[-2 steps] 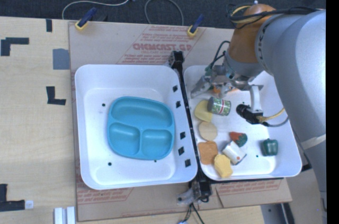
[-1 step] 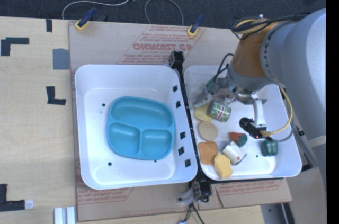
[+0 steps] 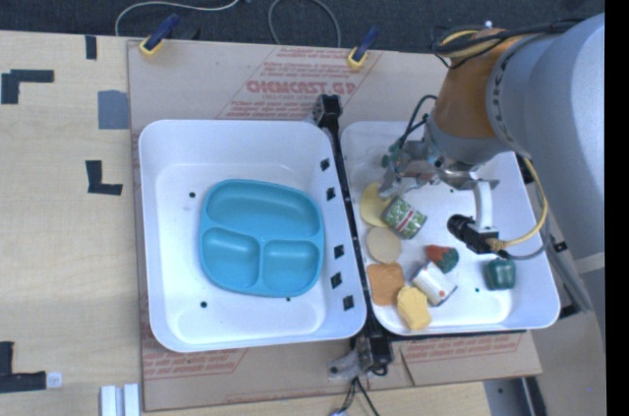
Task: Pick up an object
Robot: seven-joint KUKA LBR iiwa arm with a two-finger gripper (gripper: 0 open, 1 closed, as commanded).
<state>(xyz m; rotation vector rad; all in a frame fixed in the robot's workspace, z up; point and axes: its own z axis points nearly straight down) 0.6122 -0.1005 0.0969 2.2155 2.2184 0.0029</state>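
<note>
Left bin (image 3: pixel 157 208): one blue divided tray (image 3: pixel 261 237), lying flat at centre.
Right bin (image 3: pixel 536 301): small toy foods grouped toward the left wall, among them a green-labelled can (image 3: pixel 404 217), tan discs (image 3: pixel 383 245), yellow piece (image 3: pixel 415 308), green item (image 3: pixel 499 274).
Gripper (image 3: pixel 401 176): just above the can; finger state cannot be told.

Overhead slanted view, 2 bins (image 3: pixel 157 208).

Two bins sit side by side at the frame's centre. The left bin (image 3: pixel 162 208) holds a divided tray (image 3: pixel 261 238) in its middle. The right bin (image 3: pixel 526 291) holds small objects clustered along its left side and lower middle. The arm (image 3: pixel 511 99) enters from the upper right, over the right bin.
</note>
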